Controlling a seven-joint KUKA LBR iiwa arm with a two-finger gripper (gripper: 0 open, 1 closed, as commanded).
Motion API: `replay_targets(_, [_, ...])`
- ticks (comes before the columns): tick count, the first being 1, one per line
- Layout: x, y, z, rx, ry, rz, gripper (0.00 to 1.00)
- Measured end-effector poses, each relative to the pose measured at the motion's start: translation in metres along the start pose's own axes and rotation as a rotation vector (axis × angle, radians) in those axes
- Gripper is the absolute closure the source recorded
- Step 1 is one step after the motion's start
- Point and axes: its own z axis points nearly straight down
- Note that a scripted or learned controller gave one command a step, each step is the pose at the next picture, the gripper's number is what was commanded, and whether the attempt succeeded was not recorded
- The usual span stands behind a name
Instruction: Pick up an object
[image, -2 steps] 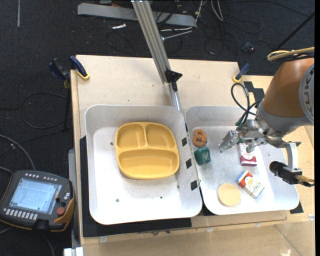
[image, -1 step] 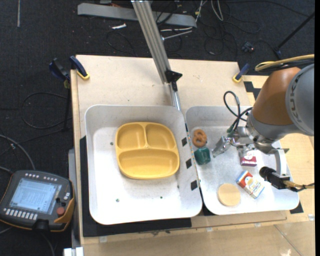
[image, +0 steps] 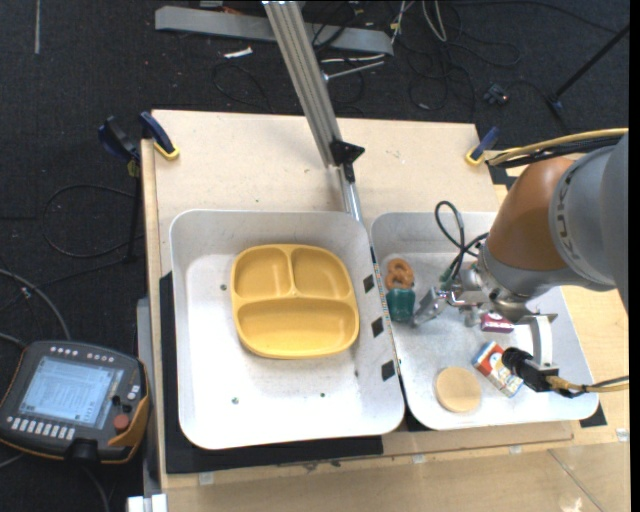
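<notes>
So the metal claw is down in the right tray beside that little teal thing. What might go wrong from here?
The gripper sits just beside the small teal object, so it might knock it over rather than grasp it. The brown pretzel-shaped piece lies right behind and could get pushed. The small red and white box lies under the wrist and may be bumped.

The hand (image: 432, 305) sits low in the right bin (image: 570, 330), just beside a teal bottle (image: 401, 301).
</notes>
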Motion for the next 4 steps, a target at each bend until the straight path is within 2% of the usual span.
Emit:
replay_targets(1, [0.000,0.000,-0.011,-0.001,0.001,0.000,1.00])
replay_targets(3, [0.009,0.009,-0.137,-0.006,0.000,-0.004,1.00])
replay_targets(4, [-0.001,0.013,-0.189,-0.004,-0.001,-0.003,1.00])
